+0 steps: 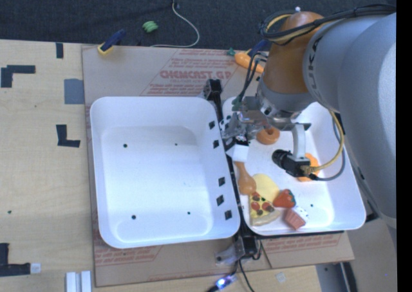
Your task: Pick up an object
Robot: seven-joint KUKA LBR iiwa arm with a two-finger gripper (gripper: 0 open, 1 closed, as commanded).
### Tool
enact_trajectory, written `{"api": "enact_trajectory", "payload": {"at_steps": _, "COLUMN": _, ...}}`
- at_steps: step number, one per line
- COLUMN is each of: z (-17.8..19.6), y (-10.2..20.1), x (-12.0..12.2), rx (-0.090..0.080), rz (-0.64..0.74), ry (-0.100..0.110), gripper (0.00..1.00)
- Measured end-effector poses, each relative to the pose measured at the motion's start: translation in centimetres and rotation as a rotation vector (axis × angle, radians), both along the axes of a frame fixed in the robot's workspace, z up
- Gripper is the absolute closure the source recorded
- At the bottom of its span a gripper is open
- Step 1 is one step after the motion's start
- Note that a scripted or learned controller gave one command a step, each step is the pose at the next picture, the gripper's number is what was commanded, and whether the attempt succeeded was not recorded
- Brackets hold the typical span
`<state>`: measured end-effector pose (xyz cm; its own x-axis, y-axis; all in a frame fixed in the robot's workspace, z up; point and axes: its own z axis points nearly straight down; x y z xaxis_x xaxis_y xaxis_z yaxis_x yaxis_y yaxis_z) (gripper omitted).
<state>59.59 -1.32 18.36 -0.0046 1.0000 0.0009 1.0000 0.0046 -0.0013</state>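
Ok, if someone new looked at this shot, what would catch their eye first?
Probably the big grey arm with its orange band, reaching in from the right and hanging low over the right bin. Next, the bright toy food clustered in that bin's near corner: a pizza slice, a strawberry and a chicken drumstick. The left bin looks stark white beside it.

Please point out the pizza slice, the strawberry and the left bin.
pizza slice (262, 207), camera view, on its topped face.
strawberry (285, 199), camera view, on its red body.
left bin (154, 175), camera view, on its bare floor.

Glossy white plastic bins (154, 175)
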Motion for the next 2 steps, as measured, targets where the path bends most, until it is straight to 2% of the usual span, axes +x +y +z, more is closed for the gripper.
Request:
{"api": "enact_trajectory", "payload": {"at_steps": 1, "z": 0.1, "y": 4.4, "x": 5.3, "rx": -0.001, "rz": 0.001, "ry": -0.004, "gripper": 1.0}}
{"api": "enact_trajectory", "payload": {"at_steps": 2, "z": 10.9, "y": 7.9, "x": -0.4, "rx": 0.001, "rz": 0.001, "ry": -0.003, "gripper": 1.0}}
